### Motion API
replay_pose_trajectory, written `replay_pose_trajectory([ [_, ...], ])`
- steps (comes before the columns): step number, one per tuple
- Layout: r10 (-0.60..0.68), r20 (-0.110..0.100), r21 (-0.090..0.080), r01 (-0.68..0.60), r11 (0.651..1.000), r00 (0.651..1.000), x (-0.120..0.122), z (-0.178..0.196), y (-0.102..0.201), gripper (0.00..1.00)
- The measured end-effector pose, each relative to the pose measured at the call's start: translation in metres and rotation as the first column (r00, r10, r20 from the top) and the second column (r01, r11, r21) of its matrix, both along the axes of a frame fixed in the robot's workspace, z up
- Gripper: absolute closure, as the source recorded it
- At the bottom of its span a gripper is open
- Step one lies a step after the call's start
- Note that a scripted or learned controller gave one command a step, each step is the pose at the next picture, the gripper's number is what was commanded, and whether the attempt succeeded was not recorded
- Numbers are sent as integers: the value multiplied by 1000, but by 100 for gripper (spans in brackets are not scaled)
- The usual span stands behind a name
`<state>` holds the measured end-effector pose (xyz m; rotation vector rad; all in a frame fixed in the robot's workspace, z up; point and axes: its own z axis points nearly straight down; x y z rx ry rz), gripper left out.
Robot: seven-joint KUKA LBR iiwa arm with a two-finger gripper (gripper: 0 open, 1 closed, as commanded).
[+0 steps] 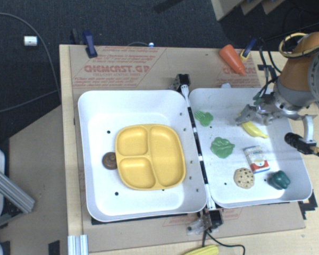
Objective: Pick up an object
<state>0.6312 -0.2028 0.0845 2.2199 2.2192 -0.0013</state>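
Bins: yellow plate [150, 156] fills left bin [90, 110]; right bin [297, 169] holds banana [253, 129] beneath gripper [253, 115], its grip unclear.

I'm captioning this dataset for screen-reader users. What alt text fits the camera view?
A grey robot arm's end effector hovers at a yellow banana in the right white bin, which also holds two green pieces, a cookie, a small packet and a dark green item. The left white bin holds a yellow divided plate.
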Motion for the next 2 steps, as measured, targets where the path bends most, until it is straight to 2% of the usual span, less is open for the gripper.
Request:
replay_pose_trajectory([
  [1,1,4,-2,-1,1000,1000,1,11,0,100],
  [2,0,-17,6,0,1000,1000,32,-2,94,100],
])
